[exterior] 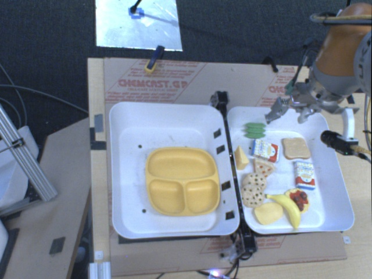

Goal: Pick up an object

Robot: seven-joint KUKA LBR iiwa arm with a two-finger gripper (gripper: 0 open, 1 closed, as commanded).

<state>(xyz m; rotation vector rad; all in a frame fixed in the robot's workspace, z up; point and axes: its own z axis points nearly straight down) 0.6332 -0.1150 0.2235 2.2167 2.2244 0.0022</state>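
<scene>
A grey robot arm with an orange band enters from the right, its upper part cut off by the frame edge. Its gripper (290, 110) hangs over the far rim of the right white bin (340, 205), fingers spread wide apart with nothing between them.

The right bin holds toy food: a green pea pod (254, 129) nearest the gripper, a small carton (265, 150), a bread slice (296, 148), a second carton (304, 174), a cheese wedge (240, 157), crackers (253, 188), a banana (286, 206), and a red item (299, 197) too small to identify, partly overlapped by the banana.

The left white bin (129, 156) holds a yellow divided plate (182, 181).
</scene>
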